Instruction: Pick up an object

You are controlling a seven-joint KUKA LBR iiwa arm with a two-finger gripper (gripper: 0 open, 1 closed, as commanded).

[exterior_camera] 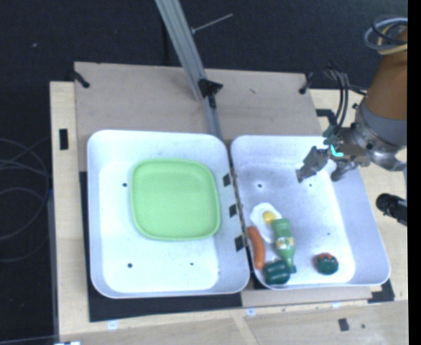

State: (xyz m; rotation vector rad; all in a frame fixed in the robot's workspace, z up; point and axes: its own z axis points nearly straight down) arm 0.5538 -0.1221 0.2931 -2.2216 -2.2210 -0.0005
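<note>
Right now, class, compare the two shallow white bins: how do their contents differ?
The left white bin holds one flat square light-green plate, lying centrally. The right white bin holds several small toys, including an orange carrot-like piece, clustered at its near edge. Both bins are shallow, white and rounded.

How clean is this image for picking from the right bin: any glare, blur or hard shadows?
Camera view: light is even and soft, shadows faint; the white right bin looks bright, slightly washed out; the gripper is a little soft, its fingers hard to resolve; the carrot, green bottle and round toy read clearly by colour, though fine detail is lost.
</note>
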